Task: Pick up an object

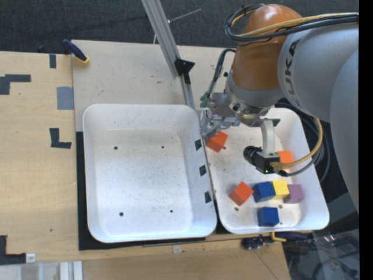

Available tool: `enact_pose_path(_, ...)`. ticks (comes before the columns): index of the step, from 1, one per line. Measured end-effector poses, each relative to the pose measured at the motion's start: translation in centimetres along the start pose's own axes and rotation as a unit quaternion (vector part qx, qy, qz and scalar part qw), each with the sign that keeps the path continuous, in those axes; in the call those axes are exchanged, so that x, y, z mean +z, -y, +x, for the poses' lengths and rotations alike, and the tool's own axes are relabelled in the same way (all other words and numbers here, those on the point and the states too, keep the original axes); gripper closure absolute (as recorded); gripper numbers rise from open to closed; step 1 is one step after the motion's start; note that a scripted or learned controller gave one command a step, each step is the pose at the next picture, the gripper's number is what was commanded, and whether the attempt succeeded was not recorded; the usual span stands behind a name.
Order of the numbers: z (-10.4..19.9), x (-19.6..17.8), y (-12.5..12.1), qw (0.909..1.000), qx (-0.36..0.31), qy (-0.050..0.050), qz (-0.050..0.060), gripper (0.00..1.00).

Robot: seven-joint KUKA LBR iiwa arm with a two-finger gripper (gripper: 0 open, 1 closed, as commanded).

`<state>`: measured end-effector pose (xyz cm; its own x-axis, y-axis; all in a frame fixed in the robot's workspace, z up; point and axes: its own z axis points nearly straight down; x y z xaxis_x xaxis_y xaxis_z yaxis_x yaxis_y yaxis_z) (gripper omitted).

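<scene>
My own wrist hides the right bin's (312,212) far wall; my arm (338,69) runs off the right edge.

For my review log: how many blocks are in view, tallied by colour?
Orange: 3, one at the gripper up against the orange block, one at the bin's right side, one lower down
Blue: 2
Yellow: 1
Purple: 1
Total: 7, all over the right bin.
</scene>
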<state>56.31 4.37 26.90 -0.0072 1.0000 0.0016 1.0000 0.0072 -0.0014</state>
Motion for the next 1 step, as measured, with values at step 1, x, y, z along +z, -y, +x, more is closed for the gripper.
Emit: enact_pose_path(1,5.3,1.08,-1.33,1.0,0.0,0.001,0.0,1.0)
